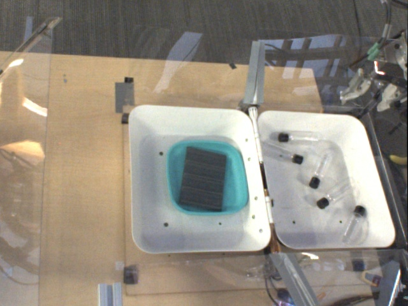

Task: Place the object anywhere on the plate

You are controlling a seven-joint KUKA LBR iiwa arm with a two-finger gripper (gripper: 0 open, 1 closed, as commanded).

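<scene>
two white bins: left bin [143, 190], right bin [370, 171]. teal plate [237, 183] in the left bin carries a dark grey ribbed block [203, 178]. clear tubes with black caps [314, 182] lie in the right bin. bench [70, 190] is pale wood; upper frame shows grey floor [159, 11].

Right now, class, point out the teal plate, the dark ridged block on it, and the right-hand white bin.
teal plate [237, 185]: camera view, bare right rim.
dark ridged block [203, 177]: camera view, centre of its top face.
right-hand white bin [331, 121]: camera view, far wall.
</scene>
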